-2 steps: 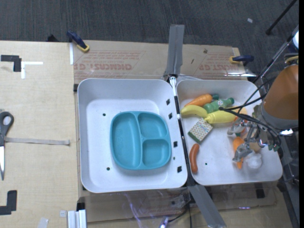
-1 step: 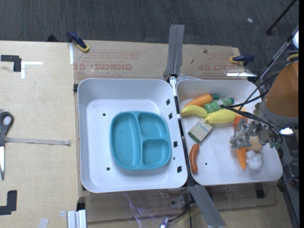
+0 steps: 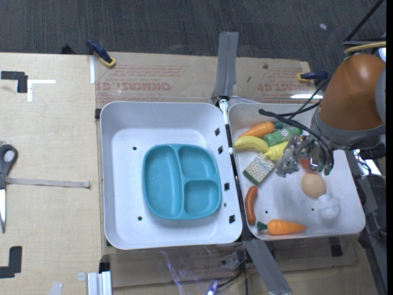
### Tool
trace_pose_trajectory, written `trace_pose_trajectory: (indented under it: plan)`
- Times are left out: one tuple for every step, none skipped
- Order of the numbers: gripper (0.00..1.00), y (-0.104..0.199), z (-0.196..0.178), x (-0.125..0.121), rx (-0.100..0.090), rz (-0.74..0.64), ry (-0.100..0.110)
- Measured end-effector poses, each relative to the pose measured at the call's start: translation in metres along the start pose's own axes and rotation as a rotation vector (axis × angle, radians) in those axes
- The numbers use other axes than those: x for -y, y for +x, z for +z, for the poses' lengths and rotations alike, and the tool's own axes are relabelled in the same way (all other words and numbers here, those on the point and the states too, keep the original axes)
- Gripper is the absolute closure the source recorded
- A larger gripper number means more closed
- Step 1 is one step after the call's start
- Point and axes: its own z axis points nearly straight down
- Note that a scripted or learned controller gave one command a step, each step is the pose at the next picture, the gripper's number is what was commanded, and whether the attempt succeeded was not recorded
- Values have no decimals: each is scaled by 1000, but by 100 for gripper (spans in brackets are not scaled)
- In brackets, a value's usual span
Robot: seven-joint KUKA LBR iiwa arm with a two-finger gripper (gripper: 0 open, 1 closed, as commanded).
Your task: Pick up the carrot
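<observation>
In the right-hand white bin (image 3: 350,226), toward the lower right of the frame, we see the carrot (image 3: 286,227) lying flat along the near wall, its orange body pointing right and its green top to the left, well apart from the gripper (image 3: 299,157). A second, smaller carrot (image 3: 258,129) rests at the bin's upper left, touching a yellow banana (image 3: 250,144). Just below the banana lies a speckled green and tan sponge (image 3: 258,168), and under that a red-orange sausage (image 3: 250,204) stands roughly upright against the left wall. An egg (image 3: 313,185) sits right of centre, with a small white object (image 3: 328,208) just beneath it. Green and yellow pieces (image 3: 280,141) crowd beside the gripper, too jumbled for us to name.

The grey arm with its orange band (image 3: 351,94) enters from the upper right, and the metal gripper hangs over the middle of the bin, near the egg and the sponge; we cannot tell how its tips are set, nor whether anything lies between them.

In the left bin (image 3: 116,183) we see a teal divided plate (image 3: 182,181) in the centre. Both bins rest on a light wooden bench (image 3: 49,140), with scissors (image 3: 5,177) at the far left edge, blue clamps (image 3: 100,52) along the back, and dark carpet (image 3: 153,11) across the top of the frame.
</observation>
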Motion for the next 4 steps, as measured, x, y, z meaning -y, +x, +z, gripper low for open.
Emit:
trace_pose_trajectory:
  plan:
    - [0,0,0,0,0,0,0]
    - [0,-45,-48,-75,-2,120,1]
    - [0,-78,-37,-70,-1,269,2]
    - [0,-80,20,-47,-4,428,3]
